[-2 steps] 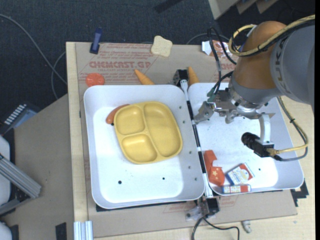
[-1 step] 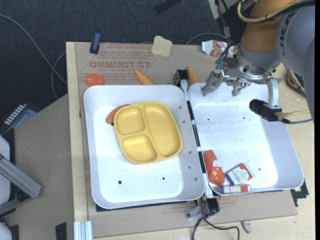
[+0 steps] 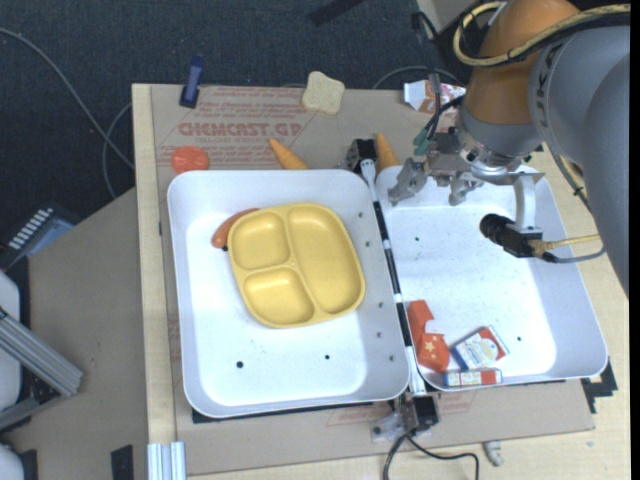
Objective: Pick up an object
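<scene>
Your claw [image 3: 432, 183] hangs at the upper right bin [image 3: 560, 308] edge; you cannot tell its state. The cartons [image 3: 455, 350], lower right, look light, stiff, crushable: grip across the narrow sides.

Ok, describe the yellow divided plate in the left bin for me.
The yellow plate looks like matte plastic, a rounded square with three compartments: two above, one wider below. It lies flat, right side up, turned slightly, on the floor of the left bin. An orange object pokes out from under its upper-left edge.
</scene>
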Motion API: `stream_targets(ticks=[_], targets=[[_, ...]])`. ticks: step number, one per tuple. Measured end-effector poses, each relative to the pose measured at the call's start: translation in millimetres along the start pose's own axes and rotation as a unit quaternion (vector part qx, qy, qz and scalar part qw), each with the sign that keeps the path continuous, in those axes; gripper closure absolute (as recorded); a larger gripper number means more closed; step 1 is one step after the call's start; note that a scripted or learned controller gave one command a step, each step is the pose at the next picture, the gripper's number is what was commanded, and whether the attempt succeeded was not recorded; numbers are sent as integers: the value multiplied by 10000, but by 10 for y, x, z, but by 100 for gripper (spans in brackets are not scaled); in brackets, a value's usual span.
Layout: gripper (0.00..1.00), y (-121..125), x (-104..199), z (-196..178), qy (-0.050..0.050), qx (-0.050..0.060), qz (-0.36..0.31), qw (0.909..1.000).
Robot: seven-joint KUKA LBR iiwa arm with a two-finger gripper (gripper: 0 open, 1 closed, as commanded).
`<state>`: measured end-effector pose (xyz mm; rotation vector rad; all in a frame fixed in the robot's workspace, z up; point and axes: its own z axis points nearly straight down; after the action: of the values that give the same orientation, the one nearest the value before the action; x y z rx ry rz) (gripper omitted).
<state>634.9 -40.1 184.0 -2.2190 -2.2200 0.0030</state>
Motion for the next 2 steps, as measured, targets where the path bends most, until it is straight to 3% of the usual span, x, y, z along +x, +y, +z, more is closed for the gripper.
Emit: stream_targets(ticks=[2], targets=[[0, -151, 411, -7, 0, -5, -1, 10000]])
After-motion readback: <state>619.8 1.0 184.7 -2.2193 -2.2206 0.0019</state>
